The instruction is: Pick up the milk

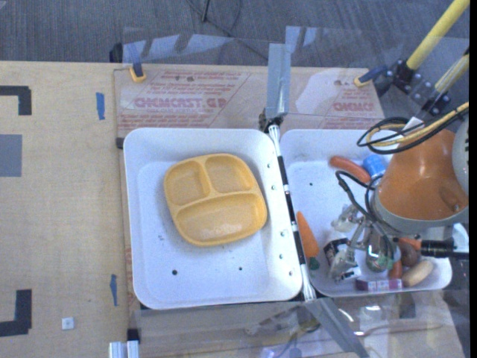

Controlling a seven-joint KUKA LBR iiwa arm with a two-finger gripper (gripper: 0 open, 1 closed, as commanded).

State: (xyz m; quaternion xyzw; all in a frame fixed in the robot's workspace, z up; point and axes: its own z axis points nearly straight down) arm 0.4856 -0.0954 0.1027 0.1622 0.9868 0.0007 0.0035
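Low over the right bin's near corner, the end effector (358, 256) hangs among small toy foods; whether it grips anything I cannot tell. No milk can be clearly identified; perhaps the blue item (374, 164) beyond. The reach seems under way; locating comes next.

Even, bright overhead light falls on the surface (59, 200), with soft shadows along the white bins' (216, 282) inner walls. The picture is mildly soft; detail blurs under the arm (421, 177) at the right edge.

Probably a robotics lab: taped plywood bench (59, 200), white bins (141, 222), loose cables (216, 6).
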